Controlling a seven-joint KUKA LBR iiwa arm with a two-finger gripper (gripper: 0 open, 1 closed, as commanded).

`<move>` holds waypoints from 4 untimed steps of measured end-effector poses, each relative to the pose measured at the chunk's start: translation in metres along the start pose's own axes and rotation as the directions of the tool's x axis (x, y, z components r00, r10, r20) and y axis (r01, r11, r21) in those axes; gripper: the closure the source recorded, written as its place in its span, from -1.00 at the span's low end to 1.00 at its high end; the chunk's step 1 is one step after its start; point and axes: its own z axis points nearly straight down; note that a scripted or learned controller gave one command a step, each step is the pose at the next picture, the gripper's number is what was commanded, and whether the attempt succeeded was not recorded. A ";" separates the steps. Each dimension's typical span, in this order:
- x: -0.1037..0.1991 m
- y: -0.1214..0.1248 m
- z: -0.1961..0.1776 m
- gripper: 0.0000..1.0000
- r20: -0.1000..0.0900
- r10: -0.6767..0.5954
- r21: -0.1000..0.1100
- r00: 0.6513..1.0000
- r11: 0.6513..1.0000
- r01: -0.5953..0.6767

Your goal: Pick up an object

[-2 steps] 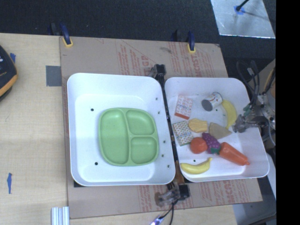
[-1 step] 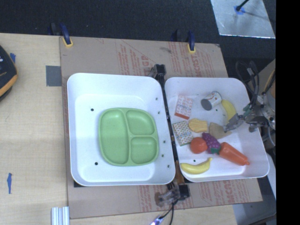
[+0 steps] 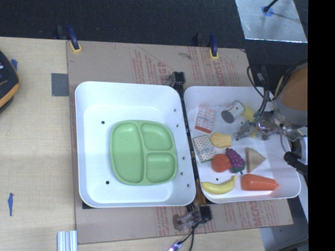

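Note:
The right white bin [image 3: 291,193] holds several toy foods: a red-and-white packet [image 3: 205,118], a grey can [image 3: 232,112], a yellow corn piece [image 3: 221,139], a checked cracker [image 3: 202,148], a red tomato [image 3: 220,162], purple grapes [image 3: 235,159], a tan bread wedge [image 3: 254,158], an orange carrot [image 3: 257,182] and a yellow banana [image 3: 219,186]. My gripper [image 3: 253,129] reaches in from the right and hangs over the bin's upper right part, just right of the corn and below the can. A small yellow item [image 3: 249,112] lies partly hidden behind it. Nothing is seen held.
The left white bin [image 3: 93,191] holds a green divided plate [image 3: 142,151]. Both bins sit on a cardboard sheet [image 3: 131,61] clamped at the back. The arm's grey and orange body [image 3: 294,95] covers the right bin's far right edge. Cables [image 3: 261,80] trail behind it.

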 end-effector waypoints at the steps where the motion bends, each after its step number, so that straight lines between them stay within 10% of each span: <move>1: 0.000 0.074 0.003 -1.00 -0.004 -0.003 0.030 1.000 1.000 0.003; 2: 0.000 0.074 -0.007 1.00 -0.002 -0.004 0.030 1.000 1.000 0.004; 3: 0.025 0.079 -0.068 1.00 0.001 -0.001 -0.004 1.000 1.000 0.001; 4: 0.046 0.083 -0.030 1.00 0.005 0.001 -0.009 1.000 1.000 -0.001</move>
